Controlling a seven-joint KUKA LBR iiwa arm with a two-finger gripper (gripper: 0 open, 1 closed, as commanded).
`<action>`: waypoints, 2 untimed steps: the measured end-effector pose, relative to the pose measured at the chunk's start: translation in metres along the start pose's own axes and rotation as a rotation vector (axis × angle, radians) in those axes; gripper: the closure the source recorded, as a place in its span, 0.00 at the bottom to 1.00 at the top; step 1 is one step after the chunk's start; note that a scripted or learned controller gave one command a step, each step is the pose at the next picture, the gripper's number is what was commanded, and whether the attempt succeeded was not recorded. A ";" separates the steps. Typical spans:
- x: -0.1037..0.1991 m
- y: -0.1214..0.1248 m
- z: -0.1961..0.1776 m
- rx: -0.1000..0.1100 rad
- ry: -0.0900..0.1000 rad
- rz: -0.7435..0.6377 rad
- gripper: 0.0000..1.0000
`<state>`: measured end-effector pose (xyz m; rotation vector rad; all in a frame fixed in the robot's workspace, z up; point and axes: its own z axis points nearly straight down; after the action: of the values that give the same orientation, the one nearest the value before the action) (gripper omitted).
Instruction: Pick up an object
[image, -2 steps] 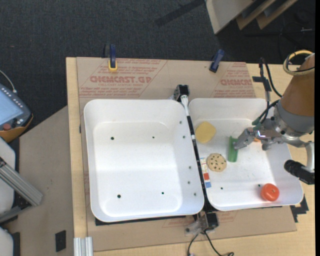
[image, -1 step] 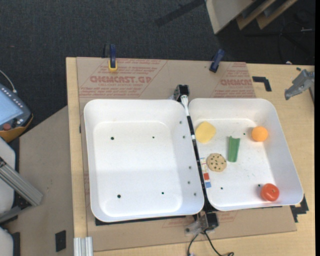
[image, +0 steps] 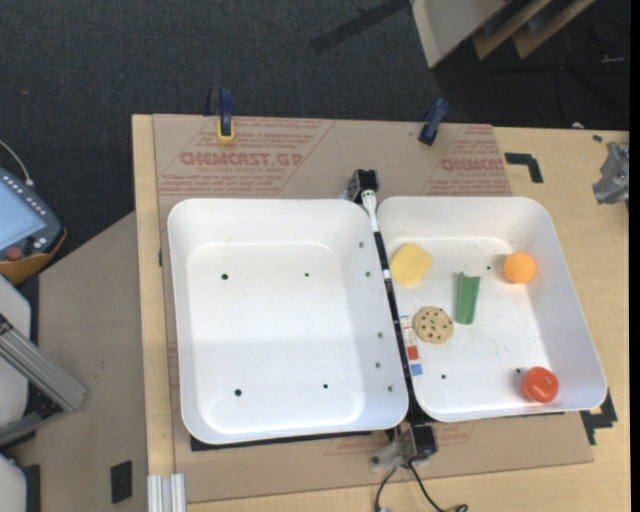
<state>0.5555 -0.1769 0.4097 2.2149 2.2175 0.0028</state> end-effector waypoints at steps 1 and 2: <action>0.057 -0.007 0.135 0.021 0.010 -0.003 1.00; 0.137 -0.080 0.134 0.014 0.009 -0.006 1.00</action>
<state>0.4758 -0.0409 0.2744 2.2201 2.2352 -0.0035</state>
